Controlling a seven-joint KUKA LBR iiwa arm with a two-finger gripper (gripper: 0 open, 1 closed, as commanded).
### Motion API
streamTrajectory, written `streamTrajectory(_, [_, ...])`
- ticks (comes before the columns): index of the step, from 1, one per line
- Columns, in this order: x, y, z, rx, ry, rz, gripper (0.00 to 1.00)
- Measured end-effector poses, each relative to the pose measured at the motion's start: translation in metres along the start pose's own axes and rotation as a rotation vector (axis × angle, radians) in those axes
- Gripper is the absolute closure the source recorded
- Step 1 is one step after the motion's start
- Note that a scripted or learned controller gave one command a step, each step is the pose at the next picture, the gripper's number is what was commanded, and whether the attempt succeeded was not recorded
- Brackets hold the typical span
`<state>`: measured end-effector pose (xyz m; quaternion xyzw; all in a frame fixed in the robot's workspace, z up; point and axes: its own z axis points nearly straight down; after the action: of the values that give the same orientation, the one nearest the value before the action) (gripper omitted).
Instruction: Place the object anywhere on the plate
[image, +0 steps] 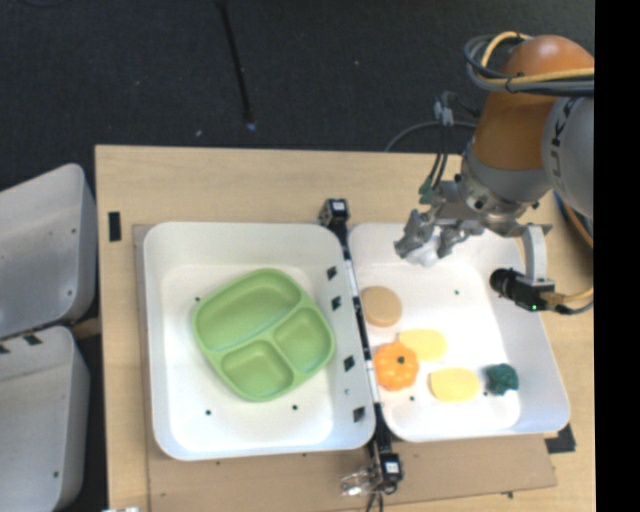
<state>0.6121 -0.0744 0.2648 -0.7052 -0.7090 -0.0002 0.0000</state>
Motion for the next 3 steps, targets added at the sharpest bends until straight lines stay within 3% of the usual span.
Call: streamTrajectory(3, [0.148,-0.007,0.026,0.003,-0.001,0.001,1.00])
